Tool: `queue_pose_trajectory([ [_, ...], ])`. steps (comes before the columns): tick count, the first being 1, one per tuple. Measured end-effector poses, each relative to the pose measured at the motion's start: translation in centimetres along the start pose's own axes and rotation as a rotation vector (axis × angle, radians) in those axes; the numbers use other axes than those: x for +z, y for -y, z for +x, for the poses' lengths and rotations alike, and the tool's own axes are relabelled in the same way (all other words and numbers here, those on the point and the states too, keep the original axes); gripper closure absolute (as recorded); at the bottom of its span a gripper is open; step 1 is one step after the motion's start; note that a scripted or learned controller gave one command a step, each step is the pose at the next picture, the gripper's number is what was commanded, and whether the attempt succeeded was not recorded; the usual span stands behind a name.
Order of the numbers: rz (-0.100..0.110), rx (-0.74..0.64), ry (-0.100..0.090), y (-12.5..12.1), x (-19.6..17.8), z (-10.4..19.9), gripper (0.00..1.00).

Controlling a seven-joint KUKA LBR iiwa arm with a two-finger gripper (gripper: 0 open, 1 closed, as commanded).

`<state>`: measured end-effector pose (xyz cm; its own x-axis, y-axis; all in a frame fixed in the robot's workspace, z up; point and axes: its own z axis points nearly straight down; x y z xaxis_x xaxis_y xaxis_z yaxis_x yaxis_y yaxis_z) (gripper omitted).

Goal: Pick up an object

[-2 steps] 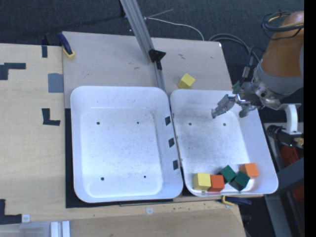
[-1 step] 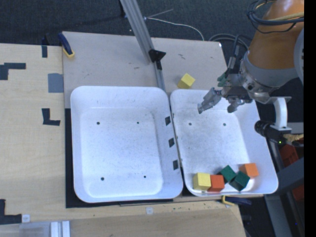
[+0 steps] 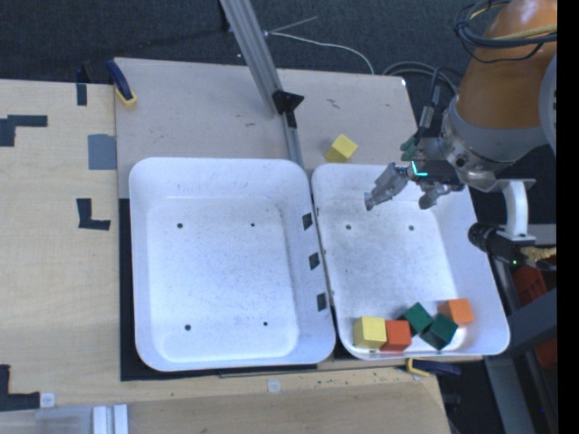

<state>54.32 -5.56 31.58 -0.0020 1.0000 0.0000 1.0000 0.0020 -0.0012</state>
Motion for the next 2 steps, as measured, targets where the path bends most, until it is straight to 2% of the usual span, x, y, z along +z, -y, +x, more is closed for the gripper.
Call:
queue_pose_trajectory([
  [1, -0.005, -0.003, 0.001, -9.3, -2.7, 1.2, 0.0],
  [2, 0.0, 0.001, 0.003, -13.4, 0.5, -0.3, 0.0],
])
